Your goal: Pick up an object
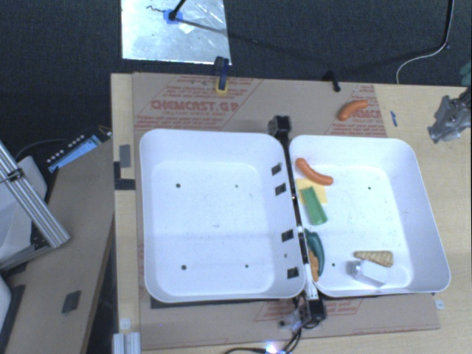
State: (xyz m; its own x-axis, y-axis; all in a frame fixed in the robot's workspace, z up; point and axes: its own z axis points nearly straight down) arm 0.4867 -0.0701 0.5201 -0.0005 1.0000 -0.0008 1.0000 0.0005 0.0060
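Objects for picking lie in the right bin (420, 190): an orange sausage (314, 172), a green block (315, 206) and a waffle cone (374, 257). They crowd the divider side. The end effector (450, 118) waits well apart at the tabletop's edge; I cannot tell its opening.

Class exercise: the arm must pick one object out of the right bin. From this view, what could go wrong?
1. The green block touches a yellow piece and lies near the orange sausage, so the gripper may nudge neighbours.
2. The teal and orange item hugs the right bin's left wall, leaving little finger room.
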